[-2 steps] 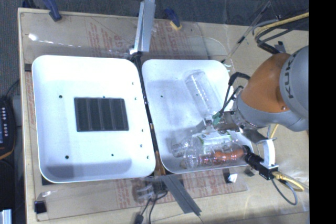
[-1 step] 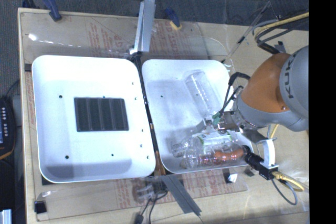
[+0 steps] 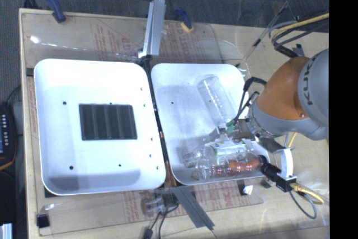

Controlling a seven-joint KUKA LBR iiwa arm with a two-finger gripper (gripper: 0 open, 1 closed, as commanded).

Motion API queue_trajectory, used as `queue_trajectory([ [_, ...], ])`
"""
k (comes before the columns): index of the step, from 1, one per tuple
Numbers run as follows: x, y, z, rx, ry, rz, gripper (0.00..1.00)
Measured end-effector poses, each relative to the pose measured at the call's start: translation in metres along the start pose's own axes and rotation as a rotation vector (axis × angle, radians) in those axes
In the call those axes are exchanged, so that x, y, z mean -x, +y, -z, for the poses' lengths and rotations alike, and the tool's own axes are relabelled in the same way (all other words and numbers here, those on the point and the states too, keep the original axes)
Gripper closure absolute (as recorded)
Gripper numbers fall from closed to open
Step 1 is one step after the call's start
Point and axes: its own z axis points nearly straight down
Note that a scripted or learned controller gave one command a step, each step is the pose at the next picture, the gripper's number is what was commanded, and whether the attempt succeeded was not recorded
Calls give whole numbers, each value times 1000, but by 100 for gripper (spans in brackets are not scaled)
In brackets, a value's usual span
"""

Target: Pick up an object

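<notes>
**Bottles heaped in the right bin, hand low among them**

Clear plastic bottles (image 3: 215, 160) lie jumbled in the right bin's (image 3: 173, 120) near corner, their outlines blurring together; another clear bottle (image 3: 214, 97) lies apart, higher up. The hand (image 3: 238, 132) sits low at the pile's edge, though I cannot tell its state. The arm (image 3: 291, 101) enters from the right, wrist bent down. The left bin (image 3: 50, 120) holds a dark ribbed panel (image 3: 108, 121).

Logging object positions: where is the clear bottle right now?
In the right bin, the bottle lies tilted in the far half, above the clutter near the front edge.
</notes>
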Motion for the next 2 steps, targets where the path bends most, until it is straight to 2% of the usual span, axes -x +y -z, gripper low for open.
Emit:
queue_trajectory([
  [2,0,0,0,0,0,0,0],
])
